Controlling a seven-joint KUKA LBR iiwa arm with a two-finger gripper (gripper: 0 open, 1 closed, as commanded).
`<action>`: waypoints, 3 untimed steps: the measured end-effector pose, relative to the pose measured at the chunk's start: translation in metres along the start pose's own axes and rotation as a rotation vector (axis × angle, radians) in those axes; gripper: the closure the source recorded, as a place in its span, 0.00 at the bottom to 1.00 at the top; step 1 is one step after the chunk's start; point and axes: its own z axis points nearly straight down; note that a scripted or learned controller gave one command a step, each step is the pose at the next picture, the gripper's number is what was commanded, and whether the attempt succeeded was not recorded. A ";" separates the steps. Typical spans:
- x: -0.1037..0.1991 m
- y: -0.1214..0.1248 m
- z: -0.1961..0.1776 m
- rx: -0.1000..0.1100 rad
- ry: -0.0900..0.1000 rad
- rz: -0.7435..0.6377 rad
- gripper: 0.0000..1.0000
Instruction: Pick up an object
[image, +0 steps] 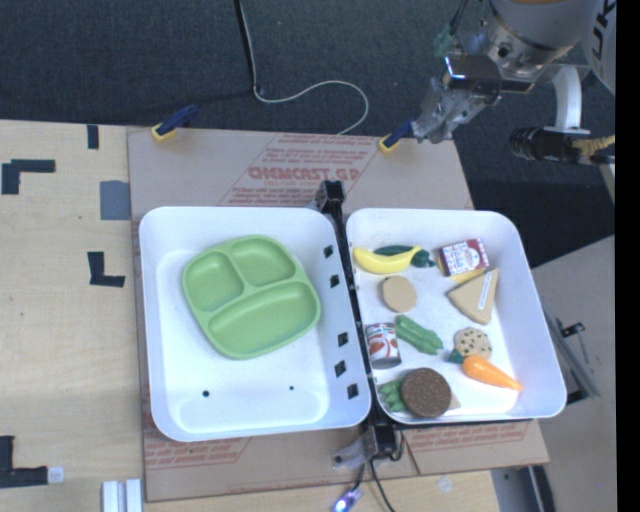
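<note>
Haven't grabbed anything yet. My pincer (440, 118) hangs above the bench behind the right bin (520, 250), can't tell its state. Next: drop toward the banana (385, 260).

Two white bins (160, 300); one green divided plate (250, 295); ten toy foods, including one banana (385, 260), one carrot (490, 373).

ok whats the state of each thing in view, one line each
claw: raised behind the bins, holding nothing
green plate: flat in left bin, nothing in its compartments
banana: lying in right bin
red carton: lying flat
cheese wedge: lying flat
can: on its side
carrot: lying by the front wall
burger patty: flat at the front
</note>
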 end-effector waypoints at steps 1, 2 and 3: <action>0.048 -0.031 0.098 0.009 -0.001 0.003 1.00; 0.015 -0.060 0.176 0.009 -0.001 0.006 1.00; 0.057 -0.107 0.031 -0.001 0.000 0.000 1.00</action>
